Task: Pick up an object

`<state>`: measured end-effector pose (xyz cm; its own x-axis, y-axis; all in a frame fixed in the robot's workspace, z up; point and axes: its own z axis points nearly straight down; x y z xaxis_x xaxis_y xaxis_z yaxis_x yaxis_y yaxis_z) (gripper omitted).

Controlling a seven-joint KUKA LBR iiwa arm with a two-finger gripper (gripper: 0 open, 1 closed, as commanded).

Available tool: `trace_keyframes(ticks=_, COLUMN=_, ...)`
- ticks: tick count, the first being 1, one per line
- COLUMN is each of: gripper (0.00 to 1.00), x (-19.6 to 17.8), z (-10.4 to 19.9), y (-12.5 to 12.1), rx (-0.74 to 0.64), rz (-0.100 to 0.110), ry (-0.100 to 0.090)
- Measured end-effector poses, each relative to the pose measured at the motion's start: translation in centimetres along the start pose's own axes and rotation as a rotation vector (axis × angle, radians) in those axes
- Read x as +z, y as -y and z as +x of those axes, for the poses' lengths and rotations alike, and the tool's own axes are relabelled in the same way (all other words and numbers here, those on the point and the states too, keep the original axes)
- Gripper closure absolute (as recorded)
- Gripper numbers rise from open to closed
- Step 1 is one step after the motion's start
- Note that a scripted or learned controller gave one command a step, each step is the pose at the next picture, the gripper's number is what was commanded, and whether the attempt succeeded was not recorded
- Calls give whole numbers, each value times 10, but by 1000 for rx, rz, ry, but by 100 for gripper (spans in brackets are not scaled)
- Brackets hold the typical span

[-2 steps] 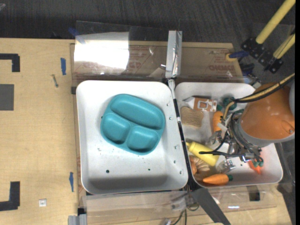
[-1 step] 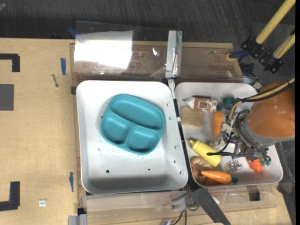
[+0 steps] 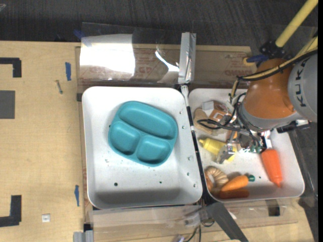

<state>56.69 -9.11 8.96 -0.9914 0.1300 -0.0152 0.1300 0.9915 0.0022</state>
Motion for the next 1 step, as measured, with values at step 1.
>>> trace_keyframes(ticks=1, gripper=0, x=-1, z=61, y=33, rx=-105, rz=2, ry=-3)
